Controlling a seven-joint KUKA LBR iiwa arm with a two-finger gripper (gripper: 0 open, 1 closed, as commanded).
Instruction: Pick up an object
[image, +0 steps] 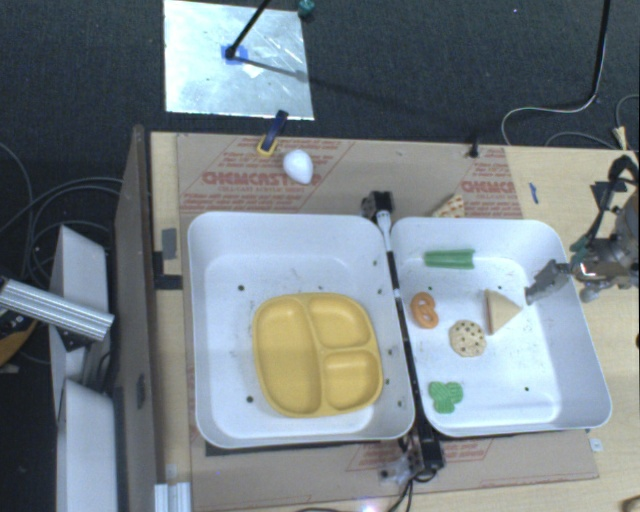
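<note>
The green toy (446, 395) sits at the near edge of the right bin (575, 385). Just beyond it in that bin lie a cookie (467, 338), a pretzel (424, 309), a tan wedge (500, 309), and a green stick (449, 259) by the far wall. The gripper (548, 280) hangs over the bin's right side, near the wedge; whether it is parted or closed I cannot tell. The left bin (215, 300) holds a yellow tray (316, 354).
</note>
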